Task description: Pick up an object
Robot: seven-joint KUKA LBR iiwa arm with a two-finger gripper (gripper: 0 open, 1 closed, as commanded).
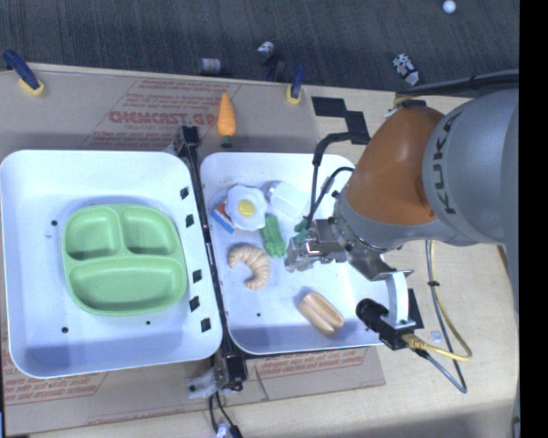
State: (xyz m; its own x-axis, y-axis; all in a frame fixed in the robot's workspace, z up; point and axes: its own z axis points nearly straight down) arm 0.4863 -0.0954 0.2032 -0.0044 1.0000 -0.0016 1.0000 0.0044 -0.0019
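White right bin (256, 331) holds the croissant (249, 264), green piece (273, 235), fried egg (246, 208) and bread roll (321, 311). The gripper (297, 255) hovers beside the green piece, finger state unreadable. Approach step; next: descend squarely over one object.

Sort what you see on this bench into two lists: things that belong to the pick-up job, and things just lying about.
Part of the job:
pincer, low in the right bin
green item beside it
croissant
fried egg
bread roll

Just lying about:
green divided tray in the left bin
carrot on the cardboard behind the bins
blue clamp
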